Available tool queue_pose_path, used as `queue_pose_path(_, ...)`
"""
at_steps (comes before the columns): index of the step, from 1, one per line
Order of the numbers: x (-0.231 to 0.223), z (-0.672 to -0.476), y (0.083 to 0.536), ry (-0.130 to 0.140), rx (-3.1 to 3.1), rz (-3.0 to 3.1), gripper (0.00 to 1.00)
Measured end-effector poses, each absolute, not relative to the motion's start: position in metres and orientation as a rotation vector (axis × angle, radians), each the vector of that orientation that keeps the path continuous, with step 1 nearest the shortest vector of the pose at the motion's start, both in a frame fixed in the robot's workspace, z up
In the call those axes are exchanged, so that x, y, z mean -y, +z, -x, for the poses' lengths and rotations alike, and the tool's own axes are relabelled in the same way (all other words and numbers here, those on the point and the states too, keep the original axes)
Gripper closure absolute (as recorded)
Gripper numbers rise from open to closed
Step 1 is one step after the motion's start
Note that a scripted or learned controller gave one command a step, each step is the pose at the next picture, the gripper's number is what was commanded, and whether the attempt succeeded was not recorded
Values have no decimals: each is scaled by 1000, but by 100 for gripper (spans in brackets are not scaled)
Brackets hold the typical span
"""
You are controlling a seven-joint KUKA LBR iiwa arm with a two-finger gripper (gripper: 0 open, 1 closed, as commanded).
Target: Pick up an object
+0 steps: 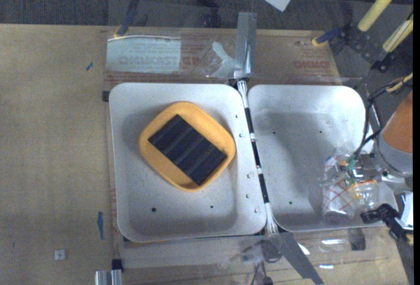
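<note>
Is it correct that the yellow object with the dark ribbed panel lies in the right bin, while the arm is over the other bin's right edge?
Not quite. The camera view shows the yellow object in the left bin. The arm is over the right edge of the right bin.

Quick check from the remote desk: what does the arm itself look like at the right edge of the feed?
The arm is grey with an orange band above the wrist. Dark cables loop beside it, and a black fitting sticks out low down. The gripper end is a blurred cluster of small coloured parts.
</note>
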State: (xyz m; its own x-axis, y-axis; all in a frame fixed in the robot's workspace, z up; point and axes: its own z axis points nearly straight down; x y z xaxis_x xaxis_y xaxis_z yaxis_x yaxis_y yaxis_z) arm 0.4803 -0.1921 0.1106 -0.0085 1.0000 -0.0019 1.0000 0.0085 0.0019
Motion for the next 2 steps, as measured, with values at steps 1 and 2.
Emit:
queue_pose_path(1, 117, -530, 169, 0, -2378, -2052, 100)
queue_pose_path(2, 167, -521, 213, -1, -2377, -2051, 100)
